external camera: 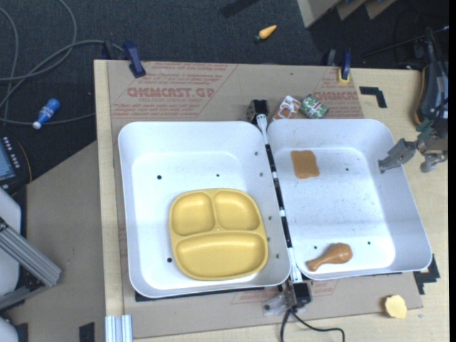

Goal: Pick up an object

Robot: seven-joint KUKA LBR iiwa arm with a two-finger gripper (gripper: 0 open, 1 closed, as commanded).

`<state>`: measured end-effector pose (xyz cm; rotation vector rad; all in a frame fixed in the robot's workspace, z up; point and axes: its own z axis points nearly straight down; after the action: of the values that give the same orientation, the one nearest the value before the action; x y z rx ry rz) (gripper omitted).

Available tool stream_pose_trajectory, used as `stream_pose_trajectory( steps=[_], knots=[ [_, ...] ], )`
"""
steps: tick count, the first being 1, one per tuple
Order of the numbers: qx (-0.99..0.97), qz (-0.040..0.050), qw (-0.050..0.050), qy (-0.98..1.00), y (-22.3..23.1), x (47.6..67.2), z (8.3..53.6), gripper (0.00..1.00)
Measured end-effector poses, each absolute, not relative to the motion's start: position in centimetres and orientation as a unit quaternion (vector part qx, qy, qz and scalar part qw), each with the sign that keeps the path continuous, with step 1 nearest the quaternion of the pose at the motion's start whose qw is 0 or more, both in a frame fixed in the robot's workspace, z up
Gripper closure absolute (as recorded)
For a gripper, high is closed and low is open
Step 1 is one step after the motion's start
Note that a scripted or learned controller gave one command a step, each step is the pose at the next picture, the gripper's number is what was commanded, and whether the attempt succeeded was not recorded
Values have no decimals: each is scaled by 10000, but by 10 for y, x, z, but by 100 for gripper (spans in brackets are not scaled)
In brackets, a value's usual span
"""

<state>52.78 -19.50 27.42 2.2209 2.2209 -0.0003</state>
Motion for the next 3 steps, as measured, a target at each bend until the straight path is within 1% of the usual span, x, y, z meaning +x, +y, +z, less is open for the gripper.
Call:
stream_pose_trajectory(
  steps=[1, 2, 3],
  knots=[
    [7051, -5, -20, 7091, -163, 579, 210, 0],
    [7052, -5, -18, 7090, -128, 620, 143, 0],
    [7056, -2, -7, 7086, -104, 654, 80, 0]
  ],
)
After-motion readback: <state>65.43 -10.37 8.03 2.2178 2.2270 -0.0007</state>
